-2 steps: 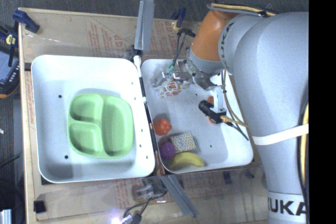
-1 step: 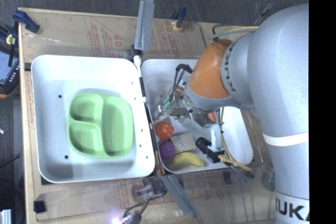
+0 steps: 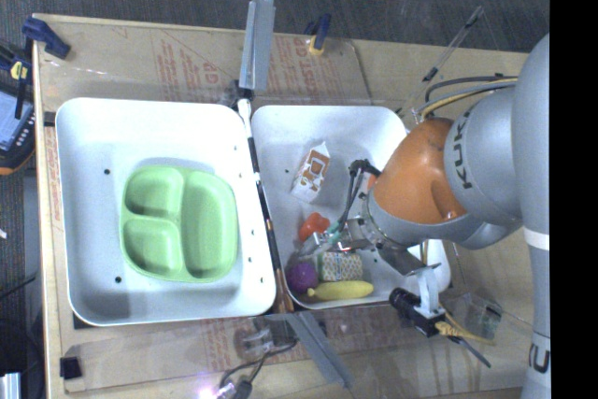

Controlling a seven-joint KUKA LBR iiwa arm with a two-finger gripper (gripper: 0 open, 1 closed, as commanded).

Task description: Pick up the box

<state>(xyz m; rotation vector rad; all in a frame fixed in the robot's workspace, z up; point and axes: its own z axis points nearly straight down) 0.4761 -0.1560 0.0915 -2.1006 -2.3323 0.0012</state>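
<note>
Plainly, the risk here is crowding. Going left to right: the left bin [image 3: 84, 201] carries a green divided tray [image 3: 179, 221] and plays no part. In the right bin [image 3: 369, 121], the box [image 3: 311, 171], a small white carton with an orange-brown print, lies tilted by itself in the upper middle of the floor. Below it sits a cluster: a red piece [image 3: 314, 225], a purple ball [image 3: 301, 276], a speckled block [image 3: 340, 266] and a yellow banana [image 3: 342, 291] along the near wall. The gripper [image 3: 344, 234] hangs over that cluster, just right of the red piece, under the arm's orange band [image 3: 420, 182]. Whether it is open or closed cannot be told from this angle, and nothing is visibly held.

So the box lies up and to the left of the tool, near but apart. A descent from here would likely land on the red piece or the block instead. The box's tilt could also let it slide away under a poorly centred approach.
</note>
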